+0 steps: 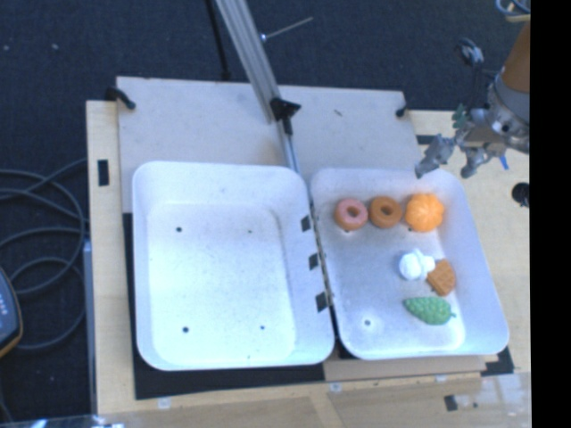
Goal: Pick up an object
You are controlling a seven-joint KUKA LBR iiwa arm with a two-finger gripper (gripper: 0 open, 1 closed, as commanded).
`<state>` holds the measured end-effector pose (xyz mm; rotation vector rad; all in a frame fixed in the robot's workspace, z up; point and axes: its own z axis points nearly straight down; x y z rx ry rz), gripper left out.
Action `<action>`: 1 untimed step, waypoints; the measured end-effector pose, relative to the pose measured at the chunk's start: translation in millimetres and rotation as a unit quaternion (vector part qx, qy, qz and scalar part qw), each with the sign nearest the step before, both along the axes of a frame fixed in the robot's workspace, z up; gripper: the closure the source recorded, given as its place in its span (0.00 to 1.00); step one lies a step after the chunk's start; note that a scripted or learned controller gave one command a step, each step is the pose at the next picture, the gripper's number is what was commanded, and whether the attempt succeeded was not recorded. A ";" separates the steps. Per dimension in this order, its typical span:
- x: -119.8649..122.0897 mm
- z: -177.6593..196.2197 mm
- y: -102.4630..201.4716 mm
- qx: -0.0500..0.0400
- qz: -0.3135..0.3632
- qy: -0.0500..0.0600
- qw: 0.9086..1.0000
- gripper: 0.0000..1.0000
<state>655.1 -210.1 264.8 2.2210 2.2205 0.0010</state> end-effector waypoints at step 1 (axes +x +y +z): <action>-5.9 -59.2 84.4 0.001 0.003 0.002 1.000 0.00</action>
